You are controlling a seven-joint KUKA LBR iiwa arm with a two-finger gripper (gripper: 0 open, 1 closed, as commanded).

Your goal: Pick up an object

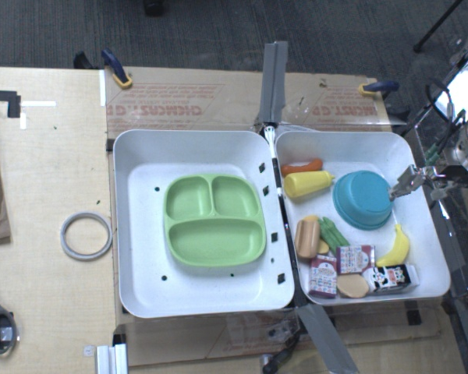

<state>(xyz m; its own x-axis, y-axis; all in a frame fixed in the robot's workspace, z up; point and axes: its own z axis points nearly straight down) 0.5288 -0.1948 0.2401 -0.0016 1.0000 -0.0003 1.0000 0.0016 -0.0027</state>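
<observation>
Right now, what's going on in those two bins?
The arm reaches in from the right, its claw low over the right bin, at the right edge of the blue bowl. I can't tell whether it has gripped anything. That bin also holds a banana, a yellow bottle, a carrot and other toy food. The left bin holds a green divided plate.

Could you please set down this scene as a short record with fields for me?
left bin: green divided plate
right bin: blue bowl, yellow bottle, banana, small cartons and toy foods
gripper: at the blue bowl's right rim, nothing seen between its fingers
bench left of bins: grey ring
</observation>
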